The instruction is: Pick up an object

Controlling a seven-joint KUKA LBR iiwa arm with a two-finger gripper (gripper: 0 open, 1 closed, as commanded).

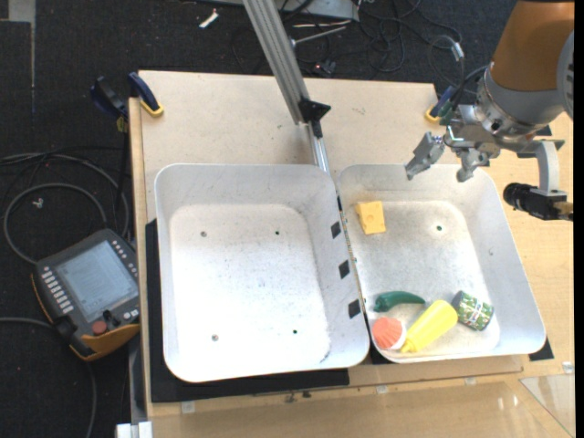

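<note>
Light wood bench (228,126) holds two white bins side by side: left bin (242,272), right bin (438,263). Blue-yellow clamps at back corners: (141,94), (441,108)

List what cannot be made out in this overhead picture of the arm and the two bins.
1. Arm, camera view: cut off by the top and right edges; its base is out of frame.
2. Green can: label too small to read.
3. Green object: its lower part is hidden by the yellow object; what it is stays unclear.
4. Handheld pendant: screen washed out and unreadable.
5. Pincer: blurred, nothing seen between its fingers.
</note>
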